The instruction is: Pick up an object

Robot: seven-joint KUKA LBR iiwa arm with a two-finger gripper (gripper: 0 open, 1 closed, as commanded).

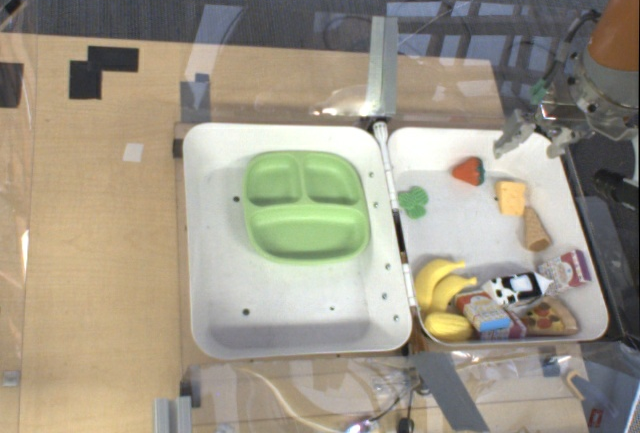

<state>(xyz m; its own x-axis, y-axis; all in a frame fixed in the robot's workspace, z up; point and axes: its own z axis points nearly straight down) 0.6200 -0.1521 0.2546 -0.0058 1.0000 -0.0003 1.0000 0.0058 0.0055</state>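
My gripper [530,139] hangs over the far right corner of the right bin [445,241], its two fingers spread open with nothing between them. A red strawberry [467,171] lies just left of and below it. An orange cheese wedge [511,197] and a brown cone [536,231] sit a little nearer along the bin's right side. A green broccoli piece [412,201] rests by the bin's left wall.
Bananas [440,286], small cartons [515,289] and food boxes [490,317] crowd the right bin's near corner. The left bin [215,301] holds a green divided plate [305,206]. A metal divider [383,71] stands behind the bins.
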